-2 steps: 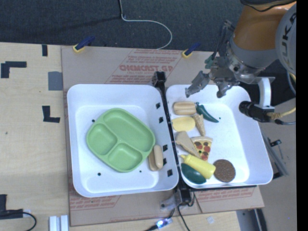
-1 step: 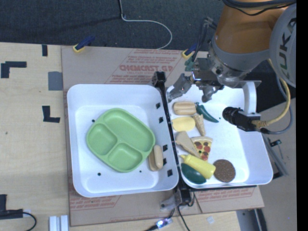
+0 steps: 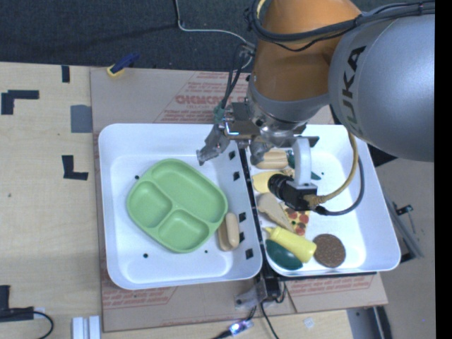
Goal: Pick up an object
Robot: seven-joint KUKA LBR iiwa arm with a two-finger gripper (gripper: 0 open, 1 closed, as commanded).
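My gripper [image 3: 234,152] hangs below the orange wrist band, over the divider between the two white bins. It is open, one finger [image 3: 209,150] over the left bin's back right corner, with nothing between the fingers. The left bin [image 3: 113,189] holds a green divided plate [image 3: 176,203] and a tan oblong piece [image 3: 227,232] beside it. In the right bin [image 3: 374,217] lie a pale yellow piece [image 3: 272,159], a beige piece [image 3: 272,209], a yellow bottle-like toy [image 3: 291,244], a dark green item [image 3: 282,258] and a brown round disc [image 3: 328,250]. The arm hides the right bin's back part.
A black hose fitting [image 3: 288,191] and a white strap [image 3: 304,162] dangle from the wrist over the right bin's objects. The bins rest on brown cardboard [image 3: 141,97]. A yellow-and-blue item [image 3: 121,64] lies at the bench's back left.
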